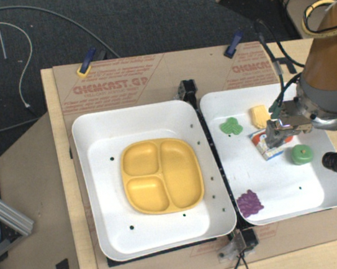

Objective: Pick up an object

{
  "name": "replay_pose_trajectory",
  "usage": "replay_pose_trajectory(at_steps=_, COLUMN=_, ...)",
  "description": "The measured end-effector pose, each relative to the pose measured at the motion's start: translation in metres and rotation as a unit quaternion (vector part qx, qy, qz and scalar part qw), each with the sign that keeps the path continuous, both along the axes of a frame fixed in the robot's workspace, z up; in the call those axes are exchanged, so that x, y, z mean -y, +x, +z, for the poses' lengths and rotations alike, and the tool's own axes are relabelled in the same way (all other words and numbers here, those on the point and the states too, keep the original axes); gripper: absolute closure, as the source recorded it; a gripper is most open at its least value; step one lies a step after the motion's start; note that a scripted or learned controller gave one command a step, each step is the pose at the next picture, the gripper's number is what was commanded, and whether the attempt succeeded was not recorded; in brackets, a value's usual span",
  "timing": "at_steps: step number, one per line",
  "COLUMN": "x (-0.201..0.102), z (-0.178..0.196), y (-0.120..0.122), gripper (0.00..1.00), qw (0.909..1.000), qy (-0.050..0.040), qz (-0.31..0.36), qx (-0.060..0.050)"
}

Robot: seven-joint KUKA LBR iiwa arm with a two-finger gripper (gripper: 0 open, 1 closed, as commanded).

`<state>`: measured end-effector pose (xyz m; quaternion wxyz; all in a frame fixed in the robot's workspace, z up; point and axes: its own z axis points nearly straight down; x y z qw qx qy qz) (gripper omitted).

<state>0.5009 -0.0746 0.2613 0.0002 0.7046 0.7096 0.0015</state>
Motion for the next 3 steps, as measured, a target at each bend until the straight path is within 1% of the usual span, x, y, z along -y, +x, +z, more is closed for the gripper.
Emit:
replay_pose_trajectory(at_steps=1, x=-0.054, z=-0.002, y=-0.002, gripper=1.00, qw=1.0000, qy=0.0003, qz=-0.001, qx=-0.002)
replay_pose_trajectory(at_steps=2, x=-0.102, z=-0.025, y=0.007, gripper=1.00, qw=1.0000, qy=0.0004, qz=-0.001, qx=-0.004)
replay_pose_trajectory(at_steps=3, x=-0.152, z=-0.024, y=0.007, gripper=1.00, qw=1.0000, qy=-0.0003, qz=-0.001, qx=-0.001)
